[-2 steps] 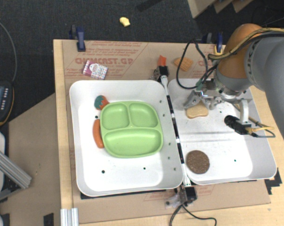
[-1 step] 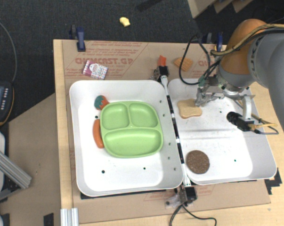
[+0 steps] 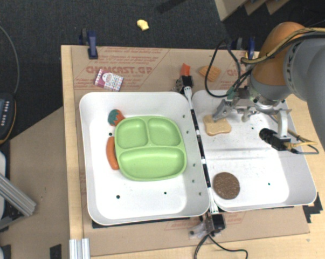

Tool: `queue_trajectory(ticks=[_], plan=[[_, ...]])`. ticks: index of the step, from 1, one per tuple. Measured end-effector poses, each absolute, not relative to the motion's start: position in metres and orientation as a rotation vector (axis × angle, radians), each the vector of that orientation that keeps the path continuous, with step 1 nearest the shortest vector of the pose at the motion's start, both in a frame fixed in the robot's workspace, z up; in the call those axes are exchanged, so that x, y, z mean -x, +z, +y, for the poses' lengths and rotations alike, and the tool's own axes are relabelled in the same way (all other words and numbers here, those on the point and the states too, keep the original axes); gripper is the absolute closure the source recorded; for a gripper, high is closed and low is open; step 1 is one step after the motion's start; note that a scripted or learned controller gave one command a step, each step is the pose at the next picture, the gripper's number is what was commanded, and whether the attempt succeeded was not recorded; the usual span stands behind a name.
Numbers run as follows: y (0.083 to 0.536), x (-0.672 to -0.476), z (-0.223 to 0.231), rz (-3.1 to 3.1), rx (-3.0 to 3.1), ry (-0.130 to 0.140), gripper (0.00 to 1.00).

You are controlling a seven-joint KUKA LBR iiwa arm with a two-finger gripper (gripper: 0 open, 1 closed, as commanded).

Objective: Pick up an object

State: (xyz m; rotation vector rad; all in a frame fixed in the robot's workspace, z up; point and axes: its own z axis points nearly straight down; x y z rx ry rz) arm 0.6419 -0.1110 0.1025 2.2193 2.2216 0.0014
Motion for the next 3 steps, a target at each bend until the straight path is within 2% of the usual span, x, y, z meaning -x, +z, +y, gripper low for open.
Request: queue_trajectory(ticks=[1,2,3], plan=[[0.086,-0.64,-0.104,2.222,-2.22,-0.001,0.0],[0.087,-0.655,-0.1,2.22,-2.217,0.005,0.0],[0.088,-0.649,-0.096,2.218,-2.218,0.004,0.0]])
